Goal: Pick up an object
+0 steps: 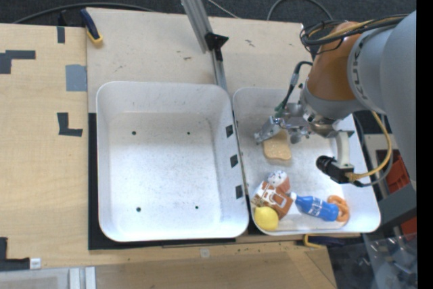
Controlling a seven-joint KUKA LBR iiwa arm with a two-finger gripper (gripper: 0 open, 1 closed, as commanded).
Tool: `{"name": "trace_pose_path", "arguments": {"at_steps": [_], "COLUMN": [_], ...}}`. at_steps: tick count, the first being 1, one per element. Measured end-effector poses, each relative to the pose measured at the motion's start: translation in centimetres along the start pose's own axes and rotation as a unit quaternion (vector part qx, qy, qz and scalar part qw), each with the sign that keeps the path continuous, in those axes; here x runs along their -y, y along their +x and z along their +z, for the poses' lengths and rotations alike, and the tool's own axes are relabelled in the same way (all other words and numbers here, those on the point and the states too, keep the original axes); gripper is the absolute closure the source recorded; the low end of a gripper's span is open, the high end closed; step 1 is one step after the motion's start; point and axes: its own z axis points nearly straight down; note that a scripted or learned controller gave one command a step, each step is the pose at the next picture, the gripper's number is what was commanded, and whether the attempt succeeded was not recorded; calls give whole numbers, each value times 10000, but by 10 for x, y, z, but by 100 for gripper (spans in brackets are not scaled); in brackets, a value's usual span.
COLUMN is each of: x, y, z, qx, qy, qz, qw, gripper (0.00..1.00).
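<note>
In the right bin (pixel 252 105) my gripper (pixel 279 132) hangs low over a tan, bread-like piece (pixel 277 151) near the bin's middle. Its metal fingers (pixel 264 135) sit just above the piece's upper edge, apparently touching it. At the bin's near end lie a yellow lemon (pixel 266 217), an orange-and-white pack (pixel 273 194), a blue bottle (pixel 316 207) and an orange ring-like thing (pixel 338 208).
The left bin (pixel 108 145) stands beside the right one, sharing a raised wall. A slanted metal bar (pixel 193 3) crosses the bench behind the bins. The arm's grey and orange body (pixel 352 71) looms over the right bin's far right side, with black cables beside it.
</note>
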Motion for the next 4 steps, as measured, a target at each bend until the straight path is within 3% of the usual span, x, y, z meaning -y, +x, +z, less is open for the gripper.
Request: {"name": "trace_pose_path", "arguments": {"at_steps": [1,2,4], "x": [-1,-2,3], "y": [-1,0,0], "z": [39,26,-88], "qx": [22,10,1], "qy": [-51,-65,-56], "qz": [-2,-9,-6], "qw": [10000,10000,10000], "gripper": [0,100,100]}}
